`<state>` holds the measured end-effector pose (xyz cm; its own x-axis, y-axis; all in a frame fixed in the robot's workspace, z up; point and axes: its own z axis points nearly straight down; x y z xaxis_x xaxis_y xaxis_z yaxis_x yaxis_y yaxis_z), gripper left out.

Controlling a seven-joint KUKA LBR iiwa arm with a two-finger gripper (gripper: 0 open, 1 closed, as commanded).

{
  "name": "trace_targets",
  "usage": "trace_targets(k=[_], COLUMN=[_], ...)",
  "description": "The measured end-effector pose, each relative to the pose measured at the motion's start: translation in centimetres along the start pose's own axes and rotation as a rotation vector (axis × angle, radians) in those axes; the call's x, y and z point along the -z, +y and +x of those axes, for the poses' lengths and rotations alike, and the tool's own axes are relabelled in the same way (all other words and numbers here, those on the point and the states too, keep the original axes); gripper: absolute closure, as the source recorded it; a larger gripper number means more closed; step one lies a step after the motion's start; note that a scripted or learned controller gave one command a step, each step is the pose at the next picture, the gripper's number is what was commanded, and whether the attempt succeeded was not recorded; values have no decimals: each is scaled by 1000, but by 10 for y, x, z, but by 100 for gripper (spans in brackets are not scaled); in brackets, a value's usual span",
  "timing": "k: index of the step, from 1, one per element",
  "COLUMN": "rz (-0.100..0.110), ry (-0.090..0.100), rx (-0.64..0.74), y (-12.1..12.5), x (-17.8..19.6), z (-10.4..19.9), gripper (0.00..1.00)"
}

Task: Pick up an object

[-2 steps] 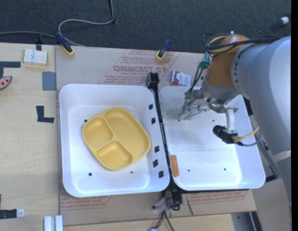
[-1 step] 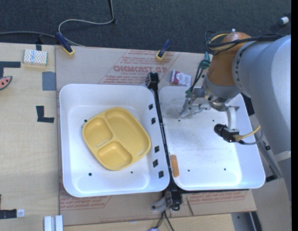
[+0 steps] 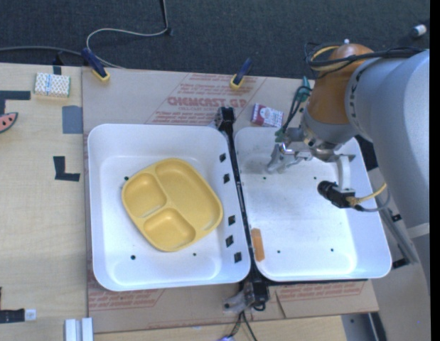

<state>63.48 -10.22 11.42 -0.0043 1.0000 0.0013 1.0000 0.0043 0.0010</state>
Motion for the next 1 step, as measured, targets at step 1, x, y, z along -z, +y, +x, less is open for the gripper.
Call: trace_targets(k=[1], rz=[0], ry=[0], rx=[0], y=[0], x=[0], z=[0], gripper=[0])
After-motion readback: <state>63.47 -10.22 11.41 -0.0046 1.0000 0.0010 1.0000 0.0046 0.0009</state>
